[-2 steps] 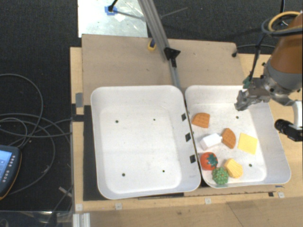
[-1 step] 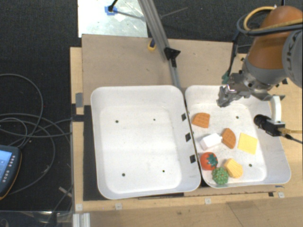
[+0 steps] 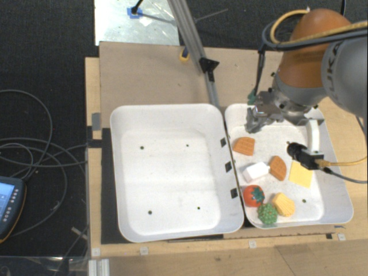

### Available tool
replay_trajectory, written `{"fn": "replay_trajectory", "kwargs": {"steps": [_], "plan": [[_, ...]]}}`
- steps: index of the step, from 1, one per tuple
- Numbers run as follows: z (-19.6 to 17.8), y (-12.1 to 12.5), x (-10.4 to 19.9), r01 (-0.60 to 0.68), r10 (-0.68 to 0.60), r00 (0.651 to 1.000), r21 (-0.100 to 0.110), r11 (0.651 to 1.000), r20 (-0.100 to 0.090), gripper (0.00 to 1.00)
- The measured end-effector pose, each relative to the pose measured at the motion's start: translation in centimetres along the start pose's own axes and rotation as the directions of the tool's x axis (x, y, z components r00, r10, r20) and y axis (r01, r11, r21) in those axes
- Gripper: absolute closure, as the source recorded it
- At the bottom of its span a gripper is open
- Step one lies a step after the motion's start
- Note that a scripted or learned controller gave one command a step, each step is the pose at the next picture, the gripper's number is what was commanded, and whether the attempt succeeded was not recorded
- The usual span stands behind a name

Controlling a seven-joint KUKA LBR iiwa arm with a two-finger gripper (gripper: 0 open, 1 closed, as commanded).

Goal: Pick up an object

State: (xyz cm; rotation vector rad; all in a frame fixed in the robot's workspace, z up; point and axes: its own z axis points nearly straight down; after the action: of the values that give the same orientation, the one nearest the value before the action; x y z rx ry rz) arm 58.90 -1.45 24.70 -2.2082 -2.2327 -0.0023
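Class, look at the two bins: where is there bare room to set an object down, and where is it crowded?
The whole left bin floor is bare. The right bin is crowded at its middle and near end; a small bare patch lies along its right wall.

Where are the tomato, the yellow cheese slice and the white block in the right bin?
tomato point(image 3: 253, 195), camera view, on its red skin.
yellow cheese slice point(image 3: 301, 174), camera view, on its flat middle.
white block point(image 3: 256, 171), camera view, on its top face.

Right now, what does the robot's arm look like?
The arm is big, round and grey, with a shiny orange band above the wrist. A yellow-and-black cable loops beside it. At the end sits a small dark metal gripper.
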Motion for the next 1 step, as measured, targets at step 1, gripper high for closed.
{"fn": "replay_trajectory", "kwargs": {"steps": [1], "plan": [[1.17,-0.06,4.87,0.0,0.0,1.0,0.0,1.0,0.0,1.0]]}}
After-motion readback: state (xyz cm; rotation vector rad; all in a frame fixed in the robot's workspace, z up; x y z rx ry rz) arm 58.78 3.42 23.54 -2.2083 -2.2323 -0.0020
